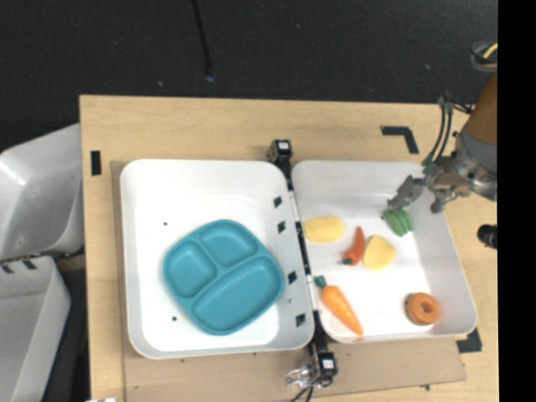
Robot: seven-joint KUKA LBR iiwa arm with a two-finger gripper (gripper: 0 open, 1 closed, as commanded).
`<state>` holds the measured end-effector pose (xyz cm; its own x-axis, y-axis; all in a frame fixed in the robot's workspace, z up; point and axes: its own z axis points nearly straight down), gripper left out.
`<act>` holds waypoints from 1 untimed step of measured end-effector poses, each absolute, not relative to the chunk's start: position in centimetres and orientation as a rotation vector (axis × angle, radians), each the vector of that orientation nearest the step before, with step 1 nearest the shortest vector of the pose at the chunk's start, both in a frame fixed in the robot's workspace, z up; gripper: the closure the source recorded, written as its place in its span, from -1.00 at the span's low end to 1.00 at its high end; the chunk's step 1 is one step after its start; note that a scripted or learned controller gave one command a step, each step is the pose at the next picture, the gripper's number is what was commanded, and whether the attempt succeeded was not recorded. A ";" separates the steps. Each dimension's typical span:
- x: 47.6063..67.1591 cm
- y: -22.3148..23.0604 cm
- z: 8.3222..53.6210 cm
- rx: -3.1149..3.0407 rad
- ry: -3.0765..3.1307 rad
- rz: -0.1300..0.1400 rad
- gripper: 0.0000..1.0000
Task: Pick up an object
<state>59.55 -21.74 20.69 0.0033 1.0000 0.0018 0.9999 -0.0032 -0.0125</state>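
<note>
I see the gripper (416,193) w/ fingers spread over the right bin's (452,249) far-right corner, 1 green toy (399,220) just below them, unpinched, then 2 yellow pcs (324,229), 1 red pepper (358,245), 1 carrot (341,306), 1 orange ring (424,308); left bin (142,224) holds 1 blue tray (223,275); arm (477,141) enters from right.

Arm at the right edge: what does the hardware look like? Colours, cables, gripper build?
Little of the arm is in frame: an orange-brown band above a grey wrist section. Thin dark and green cables run down its side. The gripper is grey metal, with two slim parts splaying from a compact boxy body. No markings are legible.
</note>
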 end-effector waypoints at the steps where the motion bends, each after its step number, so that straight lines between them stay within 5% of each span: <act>1: 59.9 -21.7 21.6 -2.221 -2.224 0.000 -1.00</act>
<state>59.86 -21.68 21.60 -0.0013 1.0000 -0.0015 1.0000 0.0013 0.0012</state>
